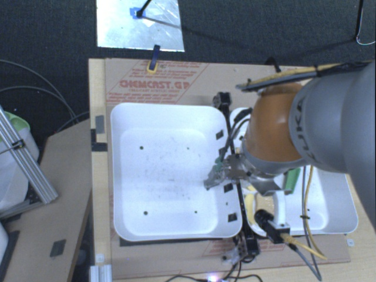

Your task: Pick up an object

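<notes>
My gripper [216, 177] hangs low over the right side of the left white bin [153, 151], close to the wall it shares with the right bin [338, 213]. The grey arm with its orange band covers much of the right bin. Beside the wrist, a green object [292, 180] lies in the right bin. A yellow object [251, 204] peeks out from under the arm near the dividing wall. I see nothing clearly between the gripper's tips, and a small grey-green blur there is too unclear to name.
Both bins rest on a cardboard sheet [170, 81] with a blue and yellow clamp [154, 59] at its far edge. A shiny metal plate [140, 15] lies beyond it. An aluminium frame [26, 160] stands at the left. Cables [305, 239] trail at the front right.
</notes>
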Action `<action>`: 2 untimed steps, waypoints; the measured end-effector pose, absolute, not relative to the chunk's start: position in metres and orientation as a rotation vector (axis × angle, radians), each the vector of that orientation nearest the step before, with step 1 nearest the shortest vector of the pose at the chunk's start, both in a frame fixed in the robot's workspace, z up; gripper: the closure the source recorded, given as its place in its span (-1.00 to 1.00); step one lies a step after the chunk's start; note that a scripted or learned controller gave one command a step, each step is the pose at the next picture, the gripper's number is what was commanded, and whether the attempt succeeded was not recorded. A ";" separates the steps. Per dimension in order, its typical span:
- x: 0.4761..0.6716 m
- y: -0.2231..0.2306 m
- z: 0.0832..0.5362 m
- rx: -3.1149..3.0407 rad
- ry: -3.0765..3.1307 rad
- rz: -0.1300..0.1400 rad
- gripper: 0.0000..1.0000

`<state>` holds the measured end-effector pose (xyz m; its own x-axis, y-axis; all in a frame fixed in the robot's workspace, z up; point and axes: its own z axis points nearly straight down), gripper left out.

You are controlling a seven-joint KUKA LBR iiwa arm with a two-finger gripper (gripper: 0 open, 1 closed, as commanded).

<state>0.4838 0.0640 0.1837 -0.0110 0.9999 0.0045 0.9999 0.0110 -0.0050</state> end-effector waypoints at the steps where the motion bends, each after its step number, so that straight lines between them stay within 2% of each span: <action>1: 0.484 0.152 0.104 -2.203 -2.229 0.004 -1.00; 2: 0.541 0.233 0.084 -2.209 -2.233 -0.010 -1.00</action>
<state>0.5412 0.2334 0.0836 -0.0109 0.9999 0.0048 0.9999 0.0108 0.0039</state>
